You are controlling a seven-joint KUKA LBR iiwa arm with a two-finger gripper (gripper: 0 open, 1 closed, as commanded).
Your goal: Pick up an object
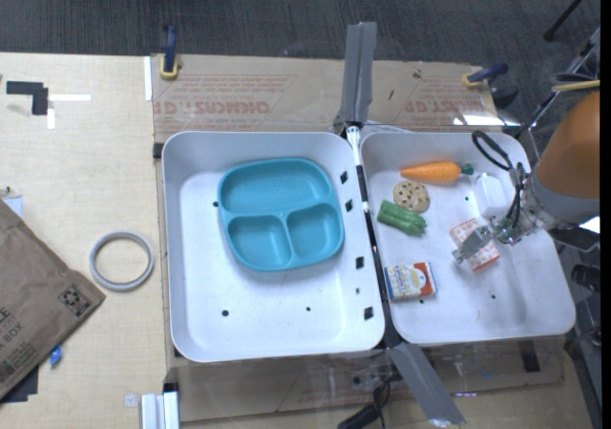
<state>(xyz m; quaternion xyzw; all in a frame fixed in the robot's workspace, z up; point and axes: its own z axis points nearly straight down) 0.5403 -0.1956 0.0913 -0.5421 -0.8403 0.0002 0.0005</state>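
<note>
In the right bin (535, 317), seen from the overhead camera, a handful of candidates: an orange carrot (431, 171) toward the far wall, a round cookie (410, 194) just nearer than the carrot, a green pod (401, 218) just nearer than the cookie, a small printed box (410, 281) well nearer still, by the near-left corner of that bin. Reaching in from the far side of the carrot's bin, the grey arm with its orange band, end effector (480, 247) low over a small red-and-white packet (475, 244) that lies well to the side of the carrot, toward the arm. Contact looks likely, yet impossible to tell whether the end effector is spread or clenched, or whether the packet sits between anything at all. In the neighbouring left bin (181, 255), beyond the divider from the carrot, a blue divided plate (280, 212); out on the table (67, 169), farther that way, a tape ring (121, 259). Probably the grasp step, descent done or nearly so. Next: closing firmly on the packet, then lifting straight up, clear of the bin wall.
</note>
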